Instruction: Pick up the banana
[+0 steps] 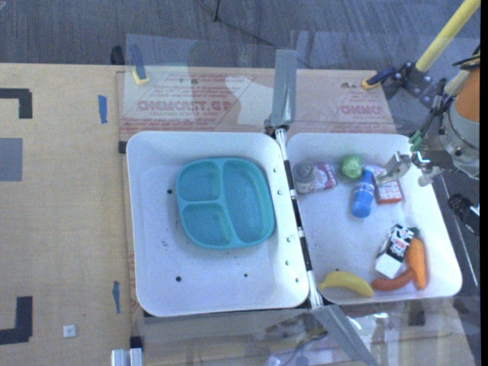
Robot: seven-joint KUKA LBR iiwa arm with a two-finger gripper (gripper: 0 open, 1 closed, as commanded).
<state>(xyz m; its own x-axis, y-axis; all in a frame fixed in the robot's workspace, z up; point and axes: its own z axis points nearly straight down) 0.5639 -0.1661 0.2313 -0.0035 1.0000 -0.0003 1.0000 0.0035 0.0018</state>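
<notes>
The yellow banana lies flat at the near left corner of the right bin, close to the front wall. My gripper hangs over the bin's far right side, well away from the banana, just right of a small red and white box. Its fingers stand apart with nothing between them. The grey arm with its orange band comes in from the right edge.
The right bin also holds an orange carrot, a red pepper, a small black and white carton, a blue bottle, a green fruit, a tin can and a pink packet. A teal divided plate lies in the left bin.
</notes>
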